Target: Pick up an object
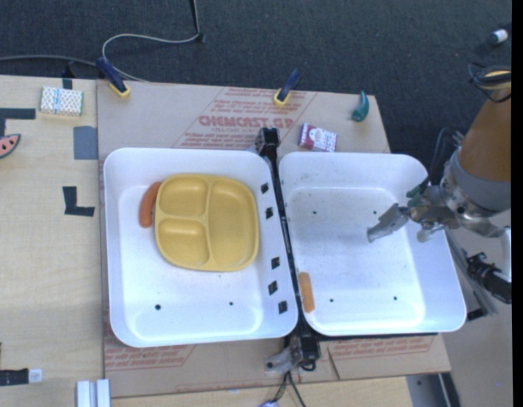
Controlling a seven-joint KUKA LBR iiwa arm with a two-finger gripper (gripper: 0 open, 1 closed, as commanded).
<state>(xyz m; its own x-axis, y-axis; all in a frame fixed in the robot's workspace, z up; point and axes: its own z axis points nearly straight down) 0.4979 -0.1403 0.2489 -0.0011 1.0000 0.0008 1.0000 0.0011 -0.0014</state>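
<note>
A yellow divided plate (207,222) lies in the left bin (130,312). A small orange-red sausage-shaped piece (147,205) rests against the plate's left side. Another small orange piece (306,292) lies at the lower left edge of the right bin (414,312). My gripper (403,230) hangs over the right side of the right bin, well apart from the orange piece. Its fingers (382,227) stand open with nothing between them.
Bin walls meet at the black divider (276,227) in the middle. Behind the bins on the cardboard lie a small red-and-white packet (316,137), a blue-yellow clamp (286,90) and a teal clip (361,107). The wooden bench (41,227) extends left.
</note>
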